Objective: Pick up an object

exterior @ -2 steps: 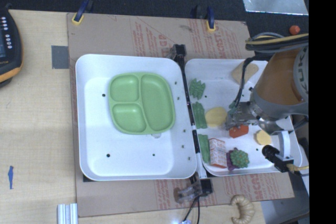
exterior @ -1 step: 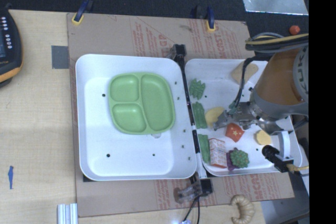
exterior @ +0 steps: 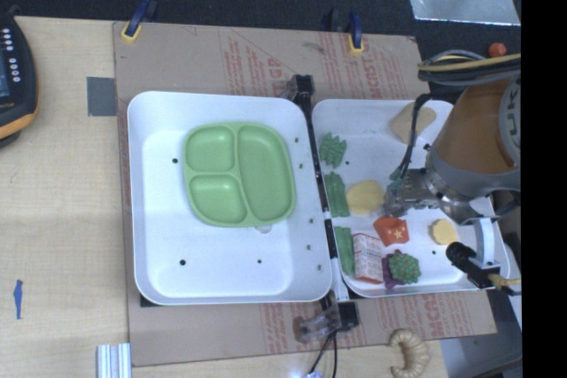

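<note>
- The brown cardboard sheet (exterior: 381,66) lying under the two white bins bears faint red printing in repeated strips, running sideways along its exposed edges above and below the bins. The letters are too pale and small to read.
- A small packet (exterior: 366,255) in the right bin, just beside the cardboard's lower edge, carries red-and-white printing that is also illegible.

Green divided plate (exterior: 239,173) in left bin (exterior: 151,190); fingers (exterior: 396,204), perhaps touching red item (exterior: 392,230).
</note>
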Controlling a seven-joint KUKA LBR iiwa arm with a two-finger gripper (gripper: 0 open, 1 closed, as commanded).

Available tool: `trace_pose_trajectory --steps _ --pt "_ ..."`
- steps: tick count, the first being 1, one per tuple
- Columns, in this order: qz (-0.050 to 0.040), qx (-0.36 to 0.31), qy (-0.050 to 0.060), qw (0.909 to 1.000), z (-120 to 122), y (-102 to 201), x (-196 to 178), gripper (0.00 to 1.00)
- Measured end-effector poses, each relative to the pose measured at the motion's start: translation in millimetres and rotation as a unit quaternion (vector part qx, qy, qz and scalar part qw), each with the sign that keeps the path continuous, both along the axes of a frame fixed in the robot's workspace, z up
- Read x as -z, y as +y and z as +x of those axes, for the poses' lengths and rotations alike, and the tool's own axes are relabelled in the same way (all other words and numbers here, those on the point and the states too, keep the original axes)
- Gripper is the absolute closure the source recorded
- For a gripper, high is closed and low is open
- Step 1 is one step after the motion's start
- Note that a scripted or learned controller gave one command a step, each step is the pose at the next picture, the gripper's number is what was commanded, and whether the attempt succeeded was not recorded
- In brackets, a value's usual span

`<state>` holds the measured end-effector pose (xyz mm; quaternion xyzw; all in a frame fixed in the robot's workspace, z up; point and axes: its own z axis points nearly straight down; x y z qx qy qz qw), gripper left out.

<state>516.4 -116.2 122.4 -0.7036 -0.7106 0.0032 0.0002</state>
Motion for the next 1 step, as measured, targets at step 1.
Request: trace_pose_trajectory --steps 1 --pt "-0.0001 0.0 0.0 1.0 -0.1 0.1 0.4 0.0"
